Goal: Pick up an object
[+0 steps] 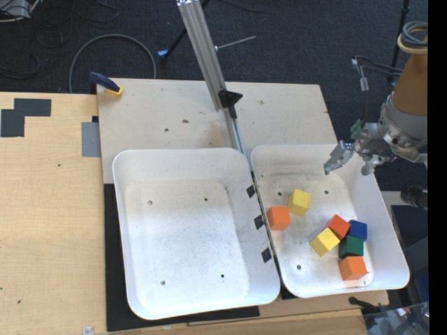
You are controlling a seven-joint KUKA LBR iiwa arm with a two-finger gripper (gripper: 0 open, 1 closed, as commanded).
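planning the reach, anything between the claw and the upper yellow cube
No. In the camera view, just bare white bin floor separates the claw from the upper yellow cube.

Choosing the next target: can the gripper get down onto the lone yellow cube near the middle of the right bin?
Probably yes. The small yellow cube stands apart from the orange cube, nothing lies over it, and the gripper hangs above the right white bin.
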